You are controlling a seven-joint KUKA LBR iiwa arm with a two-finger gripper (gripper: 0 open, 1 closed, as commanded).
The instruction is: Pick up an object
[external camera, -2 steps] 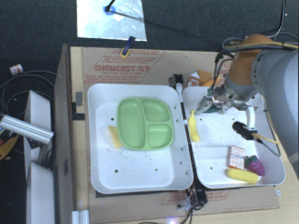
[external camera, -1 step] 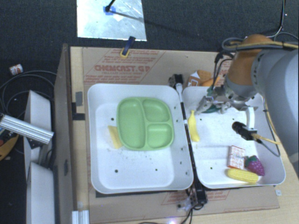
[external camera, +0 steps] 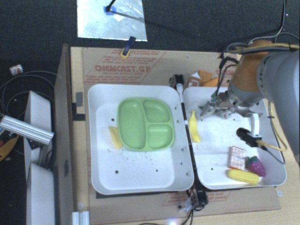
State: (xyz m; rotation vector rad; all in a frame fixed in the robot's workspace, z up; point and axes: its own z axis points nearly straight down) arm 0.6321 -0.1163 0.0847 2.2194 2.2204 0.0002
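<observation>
Approach step, nothing held. Gripper (external camera: 206, 110) low in right bin (external camera: 220, 182), finger state impossible to tell. Nearest target: banana (external camera: 193, 126) just beside, against left wall. Next: shift over banana, descend, close squarely.

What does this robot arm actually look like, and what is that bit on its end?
The arm is a thick, rounded grey tube with an orange band above the wrist. Thin dark cables loop around that joint. On its end sits a small grey metal gripper over the right bin.
</observation>
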